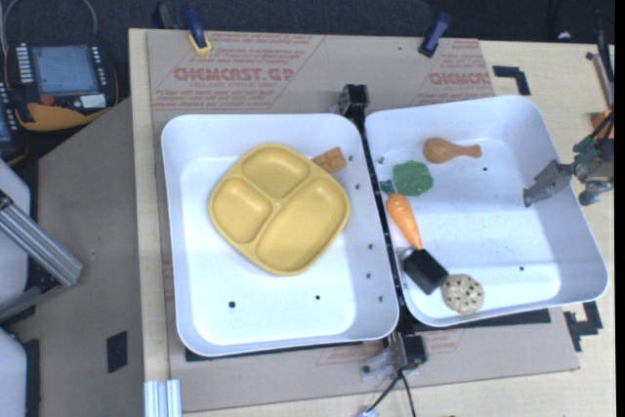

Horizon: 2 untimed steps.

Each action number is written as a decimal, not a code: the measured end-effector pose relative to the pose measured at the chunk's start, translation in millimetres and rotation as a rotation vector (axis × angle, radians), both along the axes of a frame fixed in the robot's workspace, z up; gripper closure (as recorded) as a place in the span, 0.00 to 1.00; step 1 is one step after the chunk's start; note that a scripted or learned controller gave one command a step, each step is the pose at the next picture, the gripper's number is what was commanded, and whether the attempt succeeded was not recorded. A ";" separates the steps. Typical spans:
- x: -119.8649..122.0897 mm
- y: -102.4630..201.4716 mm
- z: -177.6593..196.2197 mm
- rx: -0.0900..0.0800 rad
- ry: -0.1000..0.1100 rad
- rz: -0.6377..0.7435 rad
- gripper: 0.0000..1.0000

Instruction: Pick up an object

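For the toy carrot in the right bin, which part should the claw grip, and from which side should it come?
Grip the carrot around the middle of its orange body, coming straight down from above. It lies flat with its length running up and down the view, so the fingers should close across its narrow width, from left and right. The green leaf sits close to its upper end and a black block near its lower tip, so the middle has the most room.

Two bins sit side by side on the bench: left bin (195, 288) holds a divided plate (280, 208) toward its back, a small block (330, 159) touching the plate's back right edge. Right bin (547, 259): drumstick (450, 150) at back, leafy piece (412, 178) just in front, then carrot (404, 219), dark block (424, 270), and cookie (462, 293) along the left wall toward the front. Gripper (569, 179) sits at that bin's right edge.
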<state>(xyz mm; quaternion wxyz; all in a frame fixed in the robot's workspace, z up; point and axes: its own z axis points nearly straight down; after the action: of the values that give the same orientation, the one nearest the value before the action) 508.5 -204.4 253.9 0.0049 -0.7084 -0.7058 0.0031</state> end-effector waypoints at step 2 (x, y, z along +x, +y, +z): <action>7.0 4.6 -55.8 0.001 -0.004 0.003 0.00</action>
<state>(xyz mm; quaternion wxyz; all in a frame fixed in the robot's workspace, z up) 515.5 -199.8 198.1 0.0036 -0.7072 -0.7070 0.0014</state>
